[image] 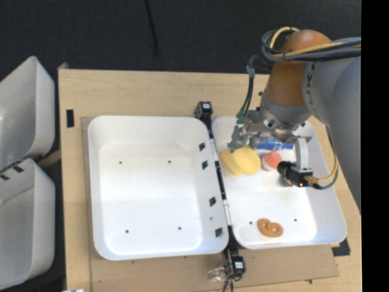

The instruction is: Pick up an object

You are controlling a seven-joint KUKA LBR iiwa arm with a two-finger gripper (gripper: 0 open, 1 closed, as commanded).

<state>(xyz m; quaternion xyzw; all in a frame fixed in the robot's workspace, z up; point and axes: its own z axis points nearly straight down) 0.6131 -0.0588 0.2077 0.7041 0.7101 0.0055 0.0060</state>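
Claw low over the right bin, reaching
Can't tell its grip; next, settle on the yellow lemon

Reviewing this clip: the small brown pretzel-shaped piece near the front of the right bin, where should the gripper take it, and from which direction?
Probably straight from above, closing across the pretzel-shaped piece's narrow width. It lies flat on the right bin's floor, well apart from the yellow object and the walls, so a top-down approach looks unobstructed. Its low profile leaves little side surface to pinch.
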